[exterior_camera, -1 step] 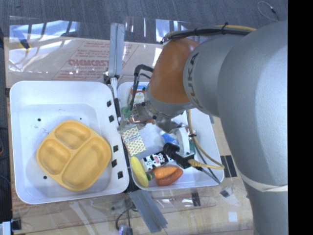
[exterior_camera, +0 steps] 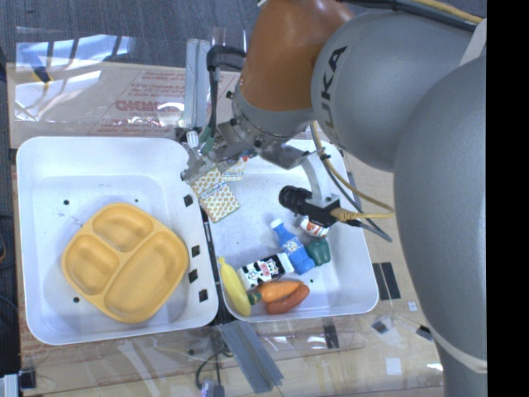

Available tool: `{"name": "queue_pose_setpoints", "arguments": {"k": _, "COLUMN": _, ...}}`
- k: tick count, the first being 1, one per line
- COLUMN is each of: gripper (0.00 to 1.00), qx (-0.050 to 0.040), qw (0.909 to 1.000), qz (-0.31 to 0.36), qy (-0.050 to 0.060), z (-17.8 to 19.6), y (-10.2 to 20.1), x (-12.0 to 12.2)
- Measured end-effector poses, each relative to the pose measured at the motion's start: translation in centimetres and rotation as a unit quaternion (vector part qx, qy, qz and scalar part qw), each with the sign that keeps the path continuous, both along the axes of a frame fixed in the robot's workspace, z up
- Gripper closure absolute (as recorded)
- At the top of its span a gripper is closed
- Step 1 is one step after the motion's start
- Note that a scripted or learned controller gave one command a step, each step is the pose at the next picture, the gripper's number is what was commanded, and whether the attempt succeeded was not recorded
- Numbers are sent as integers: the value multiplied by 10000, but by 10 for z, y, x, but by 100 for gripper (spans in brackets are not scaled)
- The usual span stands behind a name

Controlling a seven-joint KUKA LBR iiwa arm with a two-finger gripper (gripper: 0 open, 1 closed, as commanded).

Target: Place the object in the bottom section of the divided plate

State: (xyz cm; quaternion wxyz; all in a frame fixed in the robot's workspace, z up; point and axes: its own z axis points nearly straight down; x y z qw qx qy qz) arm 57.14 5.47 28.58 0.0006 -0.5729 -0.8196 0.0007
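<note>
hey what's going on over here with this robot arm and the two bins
The grey KUKA arm reaches over the right bin, its gripper low at that bin's top-left corner by a small patterned packet. Toy foods, including a banana and carrot, lie there. The yellow divided plate sits in the left bin.

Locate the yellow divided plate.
The yellow divided plastic plate lies flat in the left white bin, toward its near edge, across the divider from the banana.

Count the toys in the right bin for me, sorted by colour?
Yellow: 1, banana
Orange: 1, carrot
Blue: 1, bottle
Green: 1, small item
Black and white: 1, carton
Patterned packet: 1
Total: 6
</note>
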Motion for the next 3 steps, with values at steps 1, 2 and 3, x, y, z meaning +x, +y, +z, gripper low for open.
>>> {"name": "queue_pose_setpoints", "arguments": {"k": 1, "gripper": 100, "qx": -6, "qw": 9974, "qz": -716, "qy": 19, "z": -68, "y": 32, "x": -81}}
{"name": "queue_pose_setpoints", "arguments": {"k": 2, "gripper": 0, "qx": -6, "qw": 9974, "qz": -720, "qy": 16, "z": -68, "y": 32, "x": -81}}
{"name": "queue_pose_setpoints", "arguments": {"k": 3, "gripper": 0, "qx": -10, "qw": 9814, "qz": -1919, "qy": 33, "z": -96, "y": 14, "x": -77}}
